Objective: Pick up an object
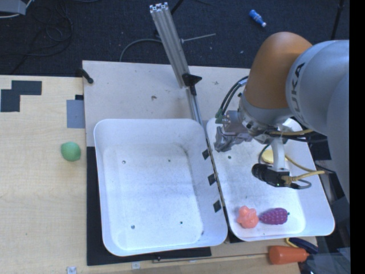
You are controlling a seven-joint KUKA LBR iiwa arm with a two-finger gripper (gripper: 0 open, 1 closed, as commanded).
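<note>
- In the right bin (319, 224), the gripper (223, 140) hangs near the far left corner; whether its fingers are parted cannot be told.
- The step seems to be the approach: nothing is grasped, and the arm must travel toward the near edge.
- Two objects lie there: one orange toy (247, 217), one purple toy (274, 216).
- One green ball (71, 151) sits outside the left bin (108, 131).

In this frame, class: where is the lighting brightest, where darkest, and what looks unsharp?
Camera view: the two white bins are brightest, nearly washed out; the floor above the bench is darkest; the gripper is soft and cluttered with cables.
</note>
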